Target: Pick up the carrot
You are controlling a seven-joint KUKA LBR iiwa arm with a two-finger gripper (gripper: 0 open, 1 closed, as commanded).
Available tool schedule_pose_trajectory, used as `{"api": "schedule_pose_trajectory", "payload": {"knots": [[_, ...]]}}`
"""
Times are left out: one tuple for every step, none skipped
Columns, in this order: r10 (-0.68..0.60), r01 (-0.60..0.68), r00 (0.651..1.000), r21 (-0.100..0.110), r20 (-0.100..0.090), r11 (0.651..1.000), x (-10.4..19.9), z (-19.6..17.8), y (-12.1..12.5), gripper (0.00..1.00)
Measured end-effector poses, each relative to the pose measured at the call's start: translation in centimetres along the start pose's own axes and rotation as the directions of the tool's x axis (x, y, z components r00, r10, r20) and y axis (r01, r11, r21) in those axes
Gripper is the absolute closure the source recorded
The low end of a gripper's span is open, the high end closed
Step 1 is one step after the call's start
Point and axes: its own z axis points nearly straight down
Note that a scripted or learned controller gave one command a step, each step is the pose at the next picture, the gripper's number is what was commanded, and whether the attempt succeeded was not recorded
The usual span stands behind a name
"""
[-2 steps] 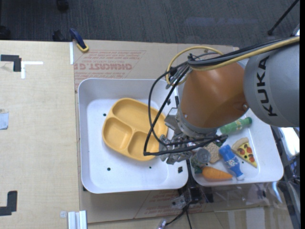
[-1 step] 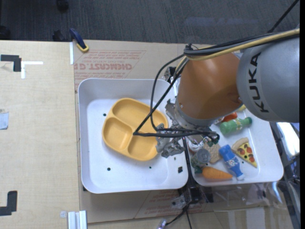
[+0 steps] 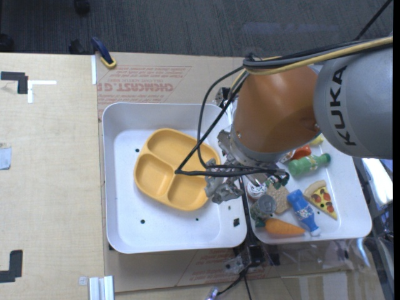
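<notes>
Two bins: a left white bin (image 3: 125, 230) and a right white bin (image 3: 350, 220) stand side by side on the table (image 3: 50, 167); all places below are given relative to the yellow plate.
Yellow plate: a three-compartment yellow plate (image 3: 172, 167) lies flat in the left bin, toward that bin's far right part.
Carrot: the orange carrot (image 3: 284, 228) lies on its side in the right bin, well to the right of the plate and nearer the camera, close to the wall between the bins.
Arm: the grey arm (image 3: 356, 99) with its orange band (image 3: 278, 108) hangs just right of the plate, over the wall between the bins.
Gripper: the gripper (image 3: 226, 189) sits at the plate's right edge, under a tangle of black cables; whether it is wide or narrow cannot be told, and nothing can be seen held in it. It is apart from the carrot.
Blue bottle: a blue bottle (image 3: 303, 210) lies just beyond the carrot from the plate, touching or almost touching it.
Pizza slice: a toy pizza slice (image 3: 324, 199) lies further right than the bottle.
Green bottle: a green bottle (image 3: 307, 163) lies on its side, right of the plate, partly under the arm.
Cardboard: a flattened printed cardboard sheet (image 3: 147, 83) lies under the bins, showing beyond the plate's far side.
</notes>
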Motion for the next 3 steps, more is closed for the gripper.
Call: {"api": "schedule_pose_trajectory", "payload": {"knots": [[-0.001,0.001,1.0,0.001,0.003,1.0,-0.2,-0.9,0.0,1.0],[-0.002,0.002,1.0,0.002,0.007,1.0,-0.4,-1.8,-0.1,1.0],[-0.003,0.003,1.0,0.003,0.011,1.0,-0.5,-2.7,-0.1,1.0]]}}
